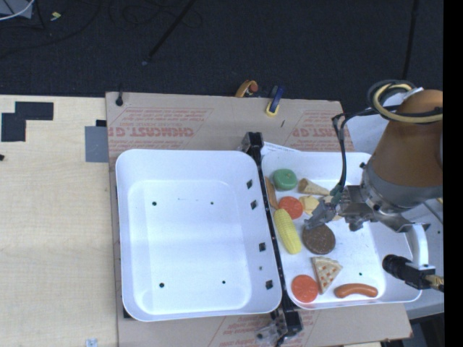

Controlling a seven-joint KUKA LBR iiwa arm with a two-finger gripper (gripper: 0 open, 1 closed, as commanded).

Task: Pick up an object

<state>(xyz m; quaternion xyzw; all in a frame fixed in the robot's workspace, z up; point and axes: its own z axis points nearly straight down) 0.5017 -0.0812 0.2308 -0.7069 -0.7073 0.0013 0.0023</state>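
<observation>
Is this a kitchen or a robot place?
Probably a robot lab, not a kitchen. A robot arm reaches over two white bins on a bench, the food looks like plastic toys, such as a corn cob, and cables trail across the dark floor behind.

glossy plastic bins (188, 166), seemingly cardboard underlay (181, 121)

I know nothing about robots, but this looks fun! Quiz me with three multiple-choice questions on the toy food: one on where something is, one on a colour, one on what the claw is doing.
1. Which bin holds the toy food?
A. left
B. right
C. both

2. What colour is the corn cob?
A. yellow
B. blue
C. black

3. Where is the claw?
A. over the left bin
B. off the bench
C. low above the brown disc

Answers:
1 B: all the pieces lie in the right bin.
2 A: the corn cob is yellow.
3 C: the claw hangs just above the brown disc.
</observation>
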